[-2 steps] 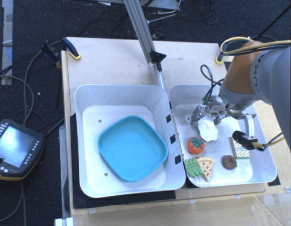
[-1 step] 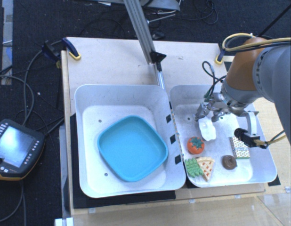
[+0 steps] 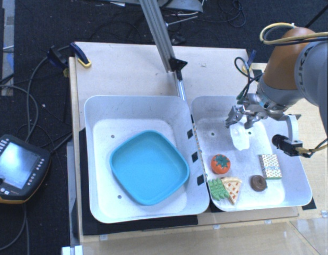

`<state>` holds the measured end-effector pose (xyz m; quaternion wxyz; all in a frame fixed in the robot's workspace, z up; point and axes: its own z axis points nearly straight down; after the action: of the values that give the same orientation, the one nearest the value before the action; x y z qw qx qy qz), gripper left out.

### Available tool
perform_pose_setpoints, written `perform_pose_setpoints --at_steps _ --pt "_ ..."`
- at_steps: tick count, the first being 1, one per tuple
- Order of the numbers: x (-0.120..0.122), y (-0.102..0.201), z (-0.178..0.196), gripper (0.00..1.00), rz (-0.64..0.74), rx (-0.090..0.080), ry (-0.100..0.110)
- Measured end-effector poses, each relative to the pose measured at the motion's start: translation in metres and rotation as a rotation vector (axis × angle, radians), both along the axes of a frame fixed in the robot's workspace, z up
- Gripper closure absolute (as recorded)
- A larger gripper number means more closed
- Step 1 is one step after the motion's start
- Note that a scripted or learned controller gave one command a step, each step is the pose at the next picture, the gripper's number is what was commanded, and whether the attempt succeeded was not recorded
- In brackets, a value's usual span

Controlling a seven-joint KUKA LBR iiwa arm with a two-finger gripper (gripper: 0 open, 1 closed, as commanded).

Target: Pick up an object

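Observation:
My gripper (image 3: pixel 240 121) hangs over the back half of the right bin (image 3: pixel 206 110), its two fingers spread apart and nothing between them. Just below the fingertips lies a small white object (image 3: pixel 240 139) on the bin floor; whether they touch it I cannot tell. Nearer the front sit a red tomato (image 3: pixel 221 163), a pizza slice (image 3: pixel 232 189) with a green leafy piece (image 3: pixel 216 189) beside it, a brown round piece (image 3: pixel 258 183) and a small patterned box (image 3: pixel 270 166).
A large blue tray (image 3: pixel 148 166) fills much of the left bin (image 3: pixel 95 110). A slanted metal pole (image 3: pixel 160 28) ends at the wall between the bins. A black sensor on a cable (image 3: pixel 283 144) sticks out by the right bin's right side.

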<state>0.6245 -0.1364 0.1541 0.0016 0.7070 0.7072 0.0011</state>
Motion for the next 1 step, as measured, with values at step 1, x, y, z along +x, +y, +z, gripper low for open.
perform_pose_setpoints --at_steps 1 --pt "0.0015 0.0002 0.0625 1.0 0.0 0.0 0.0"
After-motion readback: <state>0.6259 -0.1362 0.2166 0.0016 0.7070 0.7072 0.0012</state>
